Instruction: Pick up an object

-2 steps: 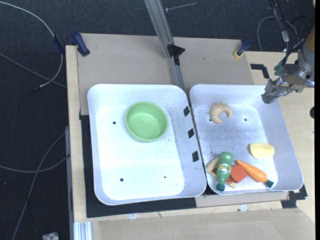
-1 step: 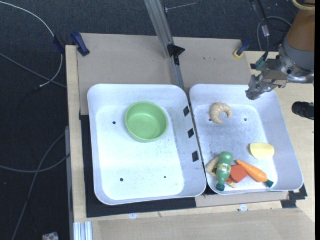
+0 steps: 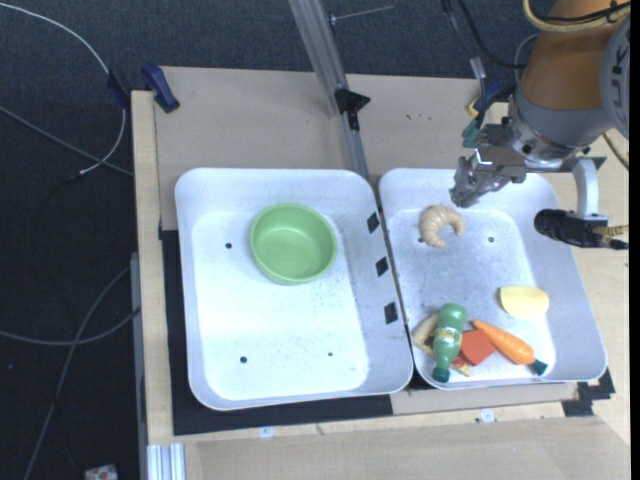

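Fingers (image 3: 468, 194) close together, gripping nothing, poised over the far edge of the right bin (image 3: 560, 278). Just below them, a croissant (image 3: 440, 223) lying on the bin floor. Nearer the front: yellow piece (image 3: 524, 301), carrot (image 3: 505, 341), green bottle (image 3: 449, 336). Left bin (image 3: 210, 268) holding a green bowl (image 3: 292, 242).

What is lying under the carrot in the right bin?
The carrot lies on a red piece, next to the green bottle. The red piece's covered part cannot be seen.
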You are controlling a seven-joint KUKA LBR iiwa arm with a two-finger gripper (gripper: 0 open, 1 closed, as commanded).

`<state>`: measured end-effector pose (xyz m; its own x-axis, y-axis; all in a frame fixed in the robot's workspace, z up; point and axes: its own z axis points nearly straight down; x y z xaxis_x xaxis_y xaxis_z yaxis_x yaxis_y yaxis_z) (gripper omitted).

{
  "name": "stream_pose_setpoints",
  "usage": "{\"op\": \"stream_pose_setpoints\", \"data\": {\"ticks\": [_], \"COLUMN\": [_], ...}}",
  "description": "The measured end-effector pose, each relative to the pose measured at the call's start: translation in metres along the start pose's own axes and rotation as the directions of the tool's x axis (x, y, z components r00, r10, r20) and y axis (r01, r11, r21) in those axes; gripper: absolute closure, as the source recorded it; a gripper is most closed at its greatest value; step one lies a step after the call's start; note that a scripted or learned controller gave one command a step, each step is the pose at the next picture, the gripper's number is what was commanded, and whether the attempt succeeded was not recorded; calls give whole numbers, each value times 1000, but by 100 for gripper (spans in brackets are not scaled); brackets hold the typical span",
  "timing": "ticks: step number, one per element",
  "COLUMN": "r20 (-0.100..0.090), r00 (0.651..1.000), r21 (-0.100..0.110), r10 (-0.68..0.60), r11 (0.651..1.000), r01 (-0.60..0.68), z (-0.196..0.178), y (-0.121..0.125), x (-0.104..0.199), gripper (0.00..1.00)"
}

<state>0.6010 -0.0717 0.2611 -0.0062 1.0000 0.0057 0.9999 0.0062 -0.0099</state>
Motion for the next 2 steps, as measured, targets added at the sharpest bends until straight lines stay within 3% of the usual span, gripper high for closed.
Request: {"op": "stream_pose_setpoints", "data": {"ticks": [1, 2], "r20": [1, 3], "r00": [1000, 1000], "r21": [2, -12], "r10": [0, 1], "r11": [1000, 1000], "r01": [0, -1], "z": [12, 13], "y": [9, 25], "x": [62, 111], "gripper": [100, 100]}}
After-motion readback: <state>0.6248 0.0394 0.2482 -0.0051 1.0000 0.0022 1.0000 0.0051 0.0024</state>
